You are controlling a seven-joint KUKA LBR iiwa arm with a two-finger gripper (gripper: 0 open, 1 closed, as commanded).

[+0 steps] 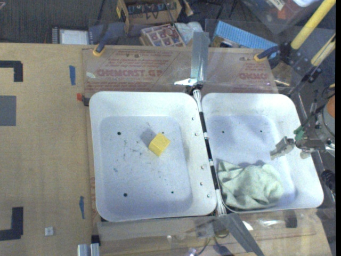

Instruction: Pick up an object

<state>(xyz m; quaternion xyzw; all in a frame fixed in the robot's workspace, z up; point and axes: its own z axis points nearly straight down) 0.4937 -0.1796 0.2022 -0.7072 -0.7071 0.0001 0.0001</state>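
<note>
Two white bins are sitting side by side mid-frame on the bench. Left bin (106,111) is holding a small yellow block (159,144), lying tilted approx. center of the bin floor, w/ dark specks scattered around it. Right bin (240,111) is holding a crumpled pale-green cloth (250,184), bunched in the lower part, touching the bin's lower left wall. Gripper (281,148) is hanging at the right edge of frame, over the right bin's right side, above & right of the cloth, not touching it; nothing is showing between the fingers. Block & cloth are lying well apart, in separate bins. A metal divider strip (200,63) is standing at top center, behind the seam btw. the bins.
</note>
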